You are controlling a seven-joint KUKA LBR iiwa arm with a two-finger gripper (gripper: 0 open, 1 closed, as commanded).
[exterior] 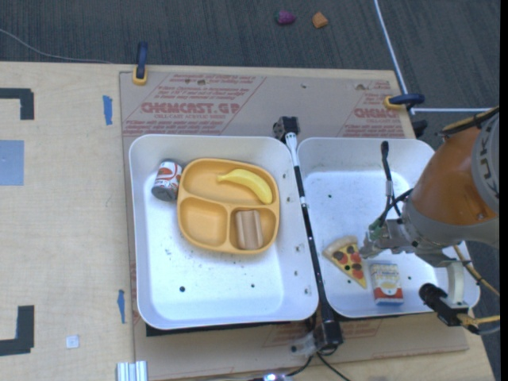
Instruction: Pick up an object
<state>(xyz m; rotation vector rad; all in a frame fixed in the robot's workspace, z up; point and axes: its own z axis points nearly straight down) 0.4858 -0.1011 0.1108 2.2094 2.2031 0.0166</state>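
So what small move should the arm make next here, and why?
Probably a short descent onto the pizza slice. The gripper sits in the right bin just beside the slice's right edge, with nothing visibly held; the small carton lies slightly farther off. Whether it should shift left first is hard to judge.

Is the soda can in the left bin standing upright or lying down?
Lying down: the can rests on its side, beside the yellow tray.
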